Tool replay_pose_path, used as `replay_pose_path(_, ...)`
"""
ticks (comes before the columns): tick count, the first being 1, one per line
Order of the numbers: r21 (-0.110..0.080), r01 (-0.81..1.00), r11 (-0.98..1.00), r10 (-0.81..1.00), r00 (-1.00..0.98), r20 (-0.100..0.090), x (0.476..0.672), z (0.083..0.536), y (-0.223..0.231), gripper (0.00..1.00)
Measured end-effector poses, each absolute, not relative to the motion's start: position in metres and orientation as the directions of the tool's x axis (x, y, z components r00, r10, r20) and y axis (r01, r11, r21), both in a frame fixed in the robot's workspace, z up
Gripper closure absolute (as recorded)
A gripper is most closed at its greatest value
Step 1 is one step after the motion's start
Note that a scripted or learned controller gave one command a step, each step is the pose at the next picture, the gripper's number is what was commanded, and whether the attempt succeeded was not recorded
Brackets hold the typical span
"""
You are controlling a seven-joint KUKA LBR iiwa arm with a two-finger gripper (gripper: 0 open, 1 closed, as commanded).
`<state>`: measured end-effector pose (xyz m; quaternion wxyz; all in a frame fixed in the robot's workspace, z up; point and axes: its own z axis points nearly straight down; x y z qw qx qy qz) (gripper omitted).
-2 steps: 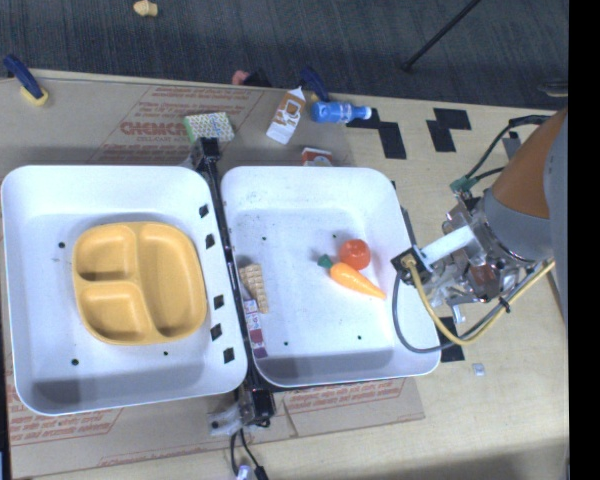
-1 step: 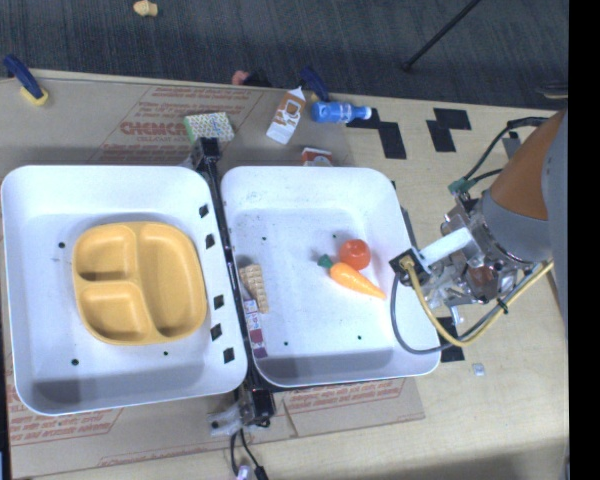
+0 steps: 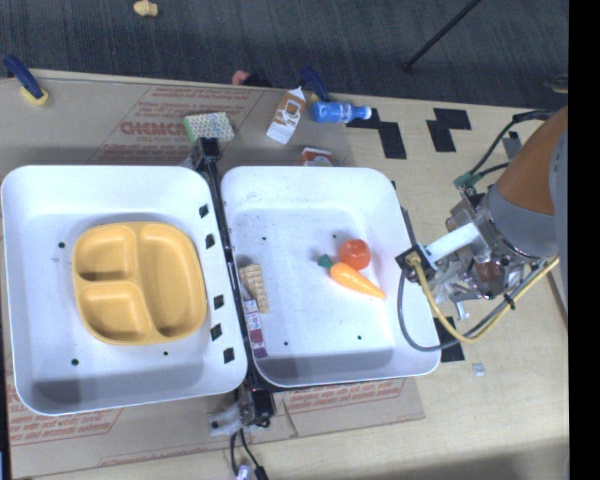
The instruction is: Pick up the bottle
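A small blue bottle lies on its side on the bench, behind the far edge of the right bin. It rests outside both bins, with its pale cap pointing right. My gripper hangs just outside the right bin's right wall, low over the bench and far from the bottle. Cables and a yellow hose loop around it. Nothing shows in its grasp.
In the right bin lie an orange carrot, a red tomato and a waffle piece. The left bin holds a yellow divided plate. Near the bottle sit a small carton and a green sponge.
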<state>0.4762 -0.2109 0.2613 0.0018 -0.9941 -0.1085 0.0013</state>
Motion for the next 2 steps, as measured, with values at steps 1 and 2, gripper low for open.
replay_pose_path(1, -0.006, 0.207, -0.978, 0.207, 0.978, -0.005, 0.4759, 0.2517, -0.2102, 1.0)
replay_pose_path(2, -0.007, 0.206, -0.978, 0.206, 0.978, -0.006, 0.4758, 0.2468, -0.2101, 1.0)
